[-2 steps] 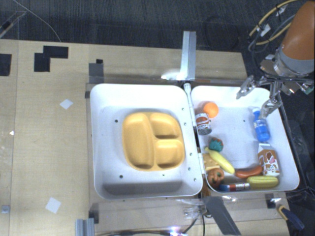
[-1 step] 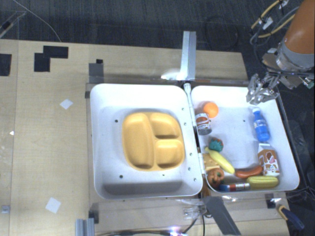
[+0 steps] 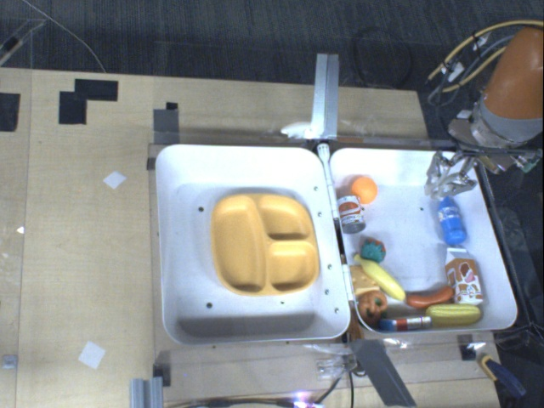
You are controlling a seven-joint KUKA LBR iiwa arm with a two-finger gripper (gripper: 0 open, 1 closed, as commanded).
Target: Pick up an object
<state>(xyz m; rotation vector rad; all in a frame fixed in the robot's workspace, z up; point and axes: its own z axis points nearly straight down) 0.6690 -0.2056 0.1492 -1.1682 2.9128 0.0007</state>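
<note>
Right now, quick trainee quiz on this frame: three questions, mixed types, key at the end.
1. True or false: the yellow divided tray lies in the right bin.
2. Which object lies nearest the claw? A) orange ball B) blue bottle C) banana
3. Fill in: the small can lies against the right bin's ___ wall.

Key: 1 false, it lies in the left bin. 2 B. 3 left.
</note>
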